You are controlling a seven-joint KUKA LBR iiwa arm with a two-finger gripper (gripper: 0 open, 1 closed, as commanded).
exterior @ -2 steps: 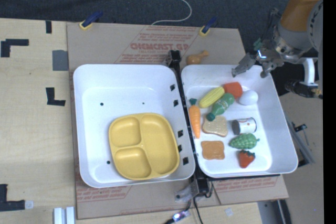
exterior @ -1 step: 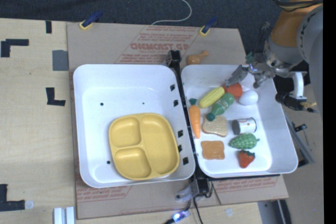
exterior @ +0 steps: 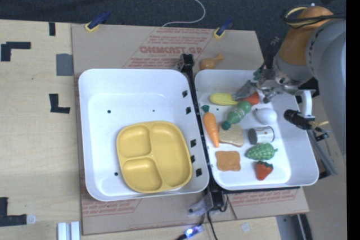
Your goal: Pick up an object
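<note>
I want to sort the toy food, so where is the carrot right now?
The carrot lies in the right bin, along its left wall, just left of the bread slice and above the orange patty.

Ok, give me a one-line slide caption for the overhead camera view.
Gripper poised above toy food in the right bin; yellow divided plate in the left bin.

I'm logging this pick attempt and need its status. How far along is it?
Done: the gripper has reached into the right bin, low beside the banana and green bottle. In hand: nothing visibly held. Left: grasping and lifting; carrot and strawberry lie in the bin.
</note>
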